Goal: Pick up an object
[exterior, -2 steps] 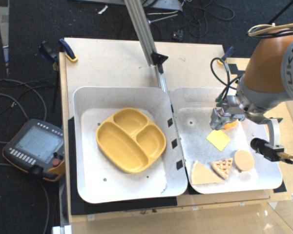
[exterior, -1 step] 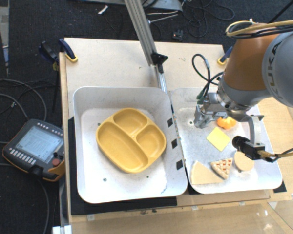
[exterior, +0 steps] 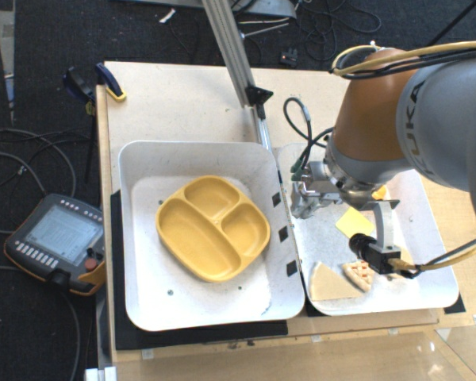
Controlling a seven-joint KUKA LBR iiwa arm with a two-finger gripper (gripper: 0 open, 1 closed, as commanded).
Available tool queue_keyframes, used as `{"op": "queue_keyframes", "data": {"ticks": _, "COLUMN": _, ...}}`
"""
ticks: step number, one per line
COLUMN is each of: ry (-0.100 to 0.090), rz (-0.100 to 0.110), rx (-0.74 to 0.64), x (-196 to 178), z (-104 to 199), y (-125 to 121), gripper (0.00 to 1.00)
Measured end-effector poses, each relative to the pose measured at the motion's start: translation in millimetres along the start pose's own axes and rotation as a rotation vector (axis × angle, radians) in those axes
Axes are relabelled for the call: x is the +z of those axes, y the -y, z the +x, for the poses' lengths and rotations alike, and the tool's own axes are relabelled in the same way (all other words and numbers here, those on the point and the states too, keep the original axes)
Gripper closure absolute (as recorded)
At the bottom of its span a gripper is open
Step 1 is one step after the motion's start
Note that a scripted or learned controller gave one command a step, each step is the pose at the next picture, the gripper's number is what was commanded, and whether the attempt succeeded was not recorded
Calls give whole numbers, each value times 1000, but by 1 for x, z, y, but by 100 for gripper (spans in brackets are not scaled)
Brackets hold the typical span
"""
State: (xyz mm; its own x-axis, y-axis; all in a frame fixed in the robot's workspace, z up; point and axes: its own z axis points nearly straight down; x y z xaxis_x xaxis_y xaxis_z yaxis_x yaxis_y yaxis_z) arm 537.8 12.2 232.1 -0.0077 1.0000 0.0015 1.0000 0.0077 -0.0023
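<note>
My gripper [exterior: 303, 202] hangs low over the left part of the right bin [exterior: 428, 213], close to the wall between the two bins. A flat yellow piece [exterior: 355, 222] lies just right of it. A tan wedge [exterior: 332, 282] rests at the bin's front edge, with a small pizza-slice toy [exterior: 358, 275] touching its right side. Under the wrist a bit of yellow-orange object [exterior: 379, 192] peeks out, mostly hidden by the arm. Nothing shows between the gripper and the bin floor.
The left bin [exterior: 143, 213] holds a yellow divided plate [exterior: 213, 226]. A slanted metal pole [exterior: 232, 42] comes down to the bins' shared wall. A teach pendant [exterior: 57, 240] lies on the floor at left.
</note>
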Motion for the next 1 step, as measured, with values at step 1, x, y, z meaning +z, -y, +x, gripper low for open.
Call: {"op": "queue_keyframes", "data": {"ticks": 1, "ry": -1, "rz": -1, "rx": -1, "x": 2, "z": 62, "y": -2, "gripper": 100}}
